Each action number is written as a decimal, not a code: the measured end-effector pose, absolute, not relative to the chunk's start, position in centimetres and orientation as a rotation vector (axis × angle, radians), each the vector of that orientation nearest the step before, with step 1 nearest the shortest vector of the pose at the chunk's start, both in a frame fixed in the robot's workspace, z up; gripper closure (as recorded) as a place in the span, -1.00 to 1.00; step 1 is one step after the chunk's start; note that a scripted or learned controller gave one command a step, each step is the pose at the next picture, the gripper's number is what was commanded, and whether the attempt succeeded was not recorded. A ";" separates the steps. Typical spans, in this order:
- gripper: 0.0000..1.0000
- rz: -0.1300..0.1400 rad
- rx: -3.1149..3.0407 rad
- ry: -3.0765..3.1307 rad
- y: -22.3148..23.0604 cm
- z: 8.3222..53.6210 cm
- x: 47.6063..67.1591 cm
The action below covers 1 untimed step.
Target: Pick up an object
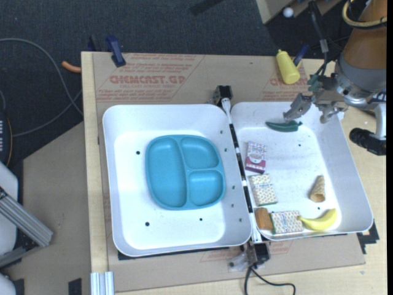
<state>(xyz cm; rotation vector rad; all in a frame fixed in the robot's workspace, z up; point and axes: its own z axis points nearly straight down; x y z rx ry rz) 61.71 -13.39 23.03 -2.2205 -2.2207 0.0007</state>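
Observation:
My gripper [311,110] hangs over the far edge of the right bin [344,165], its two fingers spread open with nothing between them. Just below its left finger [296,109] lies a dark green curved object [282,125] on the bin floor. Further into the bin are a red and white packet [255,156], a checkered packet [263,189], a second checkered packet [285,222], a small brown item [263,219], a tan cone [317,188] and a yellow banana [319,221].
The left bin [123,165] holds a blue divided plate [184,171]. A yellow bottle [287,67] lies on the bench behind the right bin, and a blue clamp [115,50] sits at the bench's far left. A black bar [236,158] runs between the bins.

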 end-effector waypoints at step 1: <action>-1.00 -0.001 -2.223 -2.225 -15.8 8.6 66.7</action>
